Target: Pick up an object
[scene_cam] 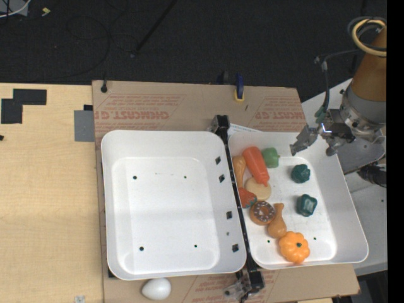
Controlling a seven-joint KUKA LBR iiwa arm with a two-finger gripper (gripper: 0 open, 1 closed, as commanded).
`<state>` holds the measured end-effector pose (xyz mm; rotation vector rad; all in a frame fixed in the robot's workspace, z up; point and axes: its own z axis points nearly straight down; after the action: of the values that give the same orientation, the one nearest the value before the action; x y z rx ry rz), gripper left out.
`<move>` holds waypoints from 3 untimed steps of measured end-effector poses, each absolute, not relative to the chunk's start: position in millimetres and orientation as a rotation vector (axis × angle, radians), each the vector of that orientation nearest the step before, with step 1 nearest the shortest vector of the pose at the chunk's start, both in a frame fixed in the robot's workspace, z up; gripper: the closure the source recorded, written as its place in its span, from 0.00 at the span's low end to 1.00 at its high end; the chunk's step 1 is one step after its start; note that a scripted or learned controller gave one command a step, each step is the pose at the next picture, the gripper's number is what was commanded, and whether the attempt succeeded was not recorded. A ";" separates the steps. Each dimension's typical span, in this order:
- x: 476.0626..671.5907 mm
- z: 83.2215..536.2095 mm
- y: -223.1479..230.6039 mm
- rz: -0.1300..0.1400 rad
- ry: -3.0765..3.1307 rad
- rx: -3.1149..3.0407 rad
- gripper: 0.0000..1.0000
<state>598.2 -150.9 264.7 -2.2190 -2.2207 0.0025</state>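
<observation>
Grey arm with an orange band

At the frame's right edge, the arm (pixel 369 87) has a grey metal wrist, thin dark cables looping beside it, and a gripper (pixel 315 141) with dark fingers.

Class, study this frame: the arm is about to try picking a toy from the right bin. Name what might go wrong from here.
1. The carrot, the cream piece and the donut lie packed together by the divider, so the claw may nudge neighbours or grab nothing.
2. The claw sits over the right bin's far rim; descending there could strike it.
3. The round pumpkin may slip out.
</observation>
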 end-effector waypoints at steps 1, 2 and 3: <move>603.7 134.4 -125.3 0.012 -2.213 -2.210 0.00; 594.7 87.2 -95.0 0.005 -2.222 -2.224 0.00; 637.8 88.4 -95.3 0.056 -2.209 -2.207 0.00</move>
<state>637.8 -95.3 88.4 -2.2070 -2.2091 0.0557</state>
